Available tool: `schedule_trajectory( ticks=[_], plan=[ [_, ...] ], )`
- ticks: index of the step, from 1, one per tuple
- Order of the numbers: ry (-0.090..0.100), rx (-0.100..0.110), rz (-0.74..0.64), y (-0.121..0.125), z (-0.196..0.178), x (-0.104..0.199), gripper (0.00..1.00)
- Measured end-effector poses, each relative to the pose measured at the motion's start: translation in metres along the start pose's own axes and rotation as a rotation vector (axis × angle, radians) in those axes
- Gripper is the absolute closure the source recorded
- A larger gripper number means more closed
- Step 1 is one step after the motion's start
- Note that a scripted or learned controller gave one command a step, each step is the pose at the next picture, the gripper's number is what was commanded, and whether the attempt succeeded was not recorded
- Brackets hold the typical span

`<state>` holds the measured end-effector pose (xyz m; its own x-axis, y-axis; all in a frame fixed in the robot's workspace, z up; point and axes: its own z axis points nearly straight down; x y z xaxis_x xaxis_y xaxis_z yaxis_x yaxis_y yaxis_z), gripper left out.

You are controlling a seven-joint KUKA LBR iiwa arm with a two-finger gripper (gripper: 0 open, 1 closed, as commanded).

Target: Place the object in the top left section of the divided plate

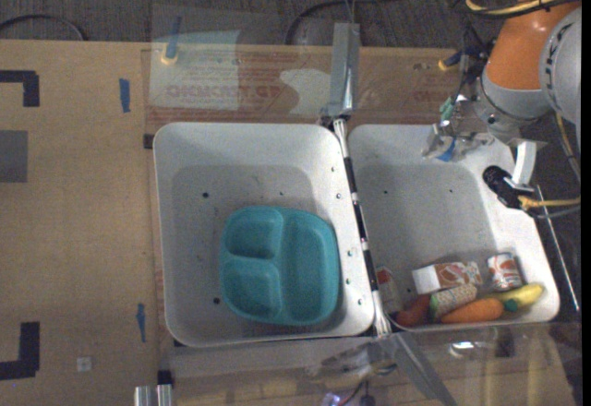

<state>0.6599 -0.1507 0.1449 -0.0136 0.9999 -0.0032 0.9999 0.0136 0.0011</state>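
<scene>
A teal divided plate [280, 266] lies in the left bin [185, 164], toward its near right side, and its sections hold nothing. My gripper [450, 144] hangs over the far right corner of the right bin [416, 201], well away from the plate. Toy foods lie along that bin's near edge: a white and red box [448, 276], a small can [503, 270], an orange carrot [477, 310], a yellow banana [523, 295] and a red piece [413, 312]. I see none of them at the gripper.
A metal divider rail [355, 210] runs between the two bins. Cables lie on the floor beyond the bench. The brown bench top [74, 238] stretches left of the bins.
</scene>
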Motion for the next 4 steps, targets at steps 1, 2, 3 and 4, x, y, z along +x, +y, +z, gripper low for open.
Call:
schedule_trajectory(
  ticks=[1,2,3,4],
  plan=[
    [0.004,0.002,0.056,-0.017,-0.041,0.106,1.0],
    [0.004,0.002,-0.143,-0.038,-0.041,0.209,1.0],
    [0.004,0.003,-0.076,-0.079,-0.069,0.298,1.0],
    [0.003,0.001,0.026,-0.102,-0.132,0.338,1.0]
  ],
)
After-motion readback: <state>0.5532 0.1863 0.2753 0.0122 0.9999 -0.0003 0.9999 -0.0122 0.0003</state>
